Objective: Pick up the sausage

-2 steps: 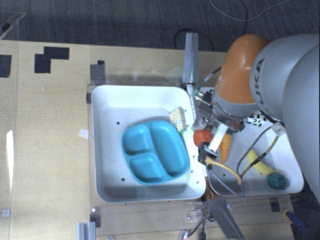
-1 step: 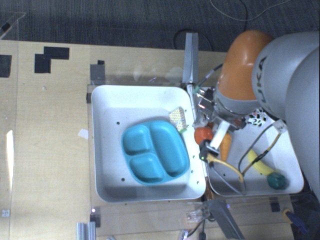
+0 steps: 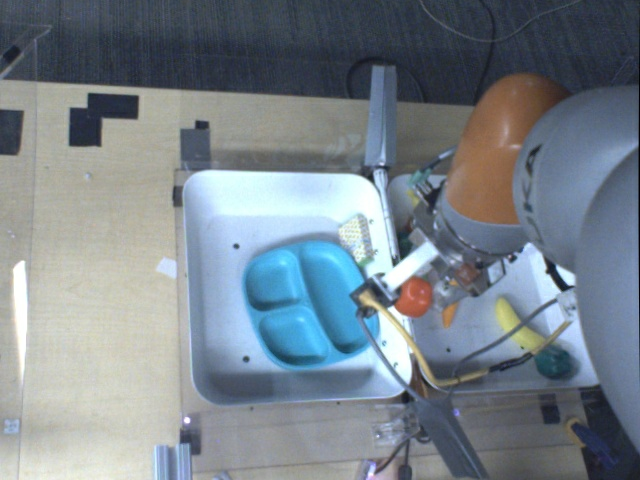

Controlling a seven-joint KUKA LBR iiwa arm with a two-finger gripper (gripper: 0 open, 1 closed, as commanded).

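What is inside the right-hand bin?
A red round item, a yellow piece and a green item lie in the right bin. The arm covers the rest.

no text, label, brand or number can be read anywhere in the view. the black blocky patches point(image 3: 100, 116) on the bench point(image 3: 90, 298) are plain shapes without letters. the small speckled yellowish piece point(image 3: 356, 235) by the wall of the white bin point(image 3: 215, 368) is too blurred for any print to be made out.
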